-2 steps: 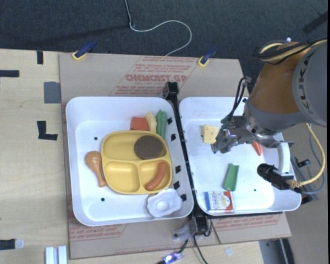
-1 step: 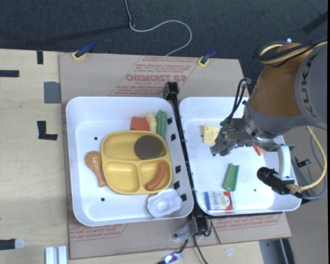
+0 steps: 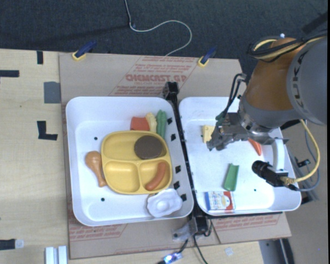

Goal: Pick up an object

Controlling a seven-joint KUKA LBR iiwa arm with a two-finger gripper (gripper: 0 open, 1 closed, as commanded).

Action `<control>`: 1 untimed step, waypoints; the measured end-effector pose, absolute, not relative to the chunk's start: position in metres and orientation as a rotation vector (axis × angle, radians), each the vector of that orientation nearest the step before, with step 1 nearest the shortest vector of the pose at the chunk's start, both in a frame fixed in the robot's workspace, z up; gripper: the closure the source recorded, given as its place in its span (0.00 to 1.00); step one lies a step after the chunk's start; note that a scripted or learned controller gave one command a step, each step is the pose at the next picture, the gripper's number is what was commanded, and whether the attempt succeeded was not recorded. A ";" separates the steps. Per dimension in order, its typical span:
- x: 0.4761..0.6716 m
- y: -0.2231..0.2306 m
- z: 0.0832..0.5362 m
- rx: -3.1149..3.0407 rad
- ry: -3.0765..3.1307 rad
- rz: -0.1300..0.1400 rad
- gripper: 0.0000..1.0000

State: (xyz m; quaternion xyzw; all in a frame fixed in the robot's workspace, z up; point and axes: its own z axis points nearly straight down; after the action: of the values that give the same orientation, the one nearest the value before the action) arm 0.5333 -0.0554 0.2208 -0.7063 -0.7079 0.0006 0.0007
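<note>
My gripper (image 3: 219, 138) hangs low over the upper left part of the right bin (image 3: 275, 202). Just to its left lies a pale yellow piece (image 3: 208, 132), partly covered by the gripper. A green block (image 3: 231, 176) rests below the gripper, apart from it. A small red-and-blue carton (image 3: 219, 201) lies near the bin's front wall. An orange-red piece (image 3: 256, 147) peeks out from under the wrist on the right.
The left bin (image 3: 77, 147) holds a yellow divided plate (image 3: 116, 176) with a brown patty (image 3: 149, 146) and a sausage (image 3: 158, 176). Around it lie a drumstick (image 3: 94, 166), a white piece (image 3: 164, 204), and red, yellow and green items (image 3: 149, 122) at the back.
</note>
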 end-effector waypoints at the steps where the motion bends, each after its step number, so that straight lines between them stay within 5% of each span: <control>1: 0.525 -0.060 0.214 -2.220 -2.220 0.005 1.00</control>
State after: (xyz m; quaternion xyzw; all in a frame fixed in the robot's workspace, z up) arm 0.5255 -0.0600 0.2138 -0.7071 -0.7072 0.0016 0.0010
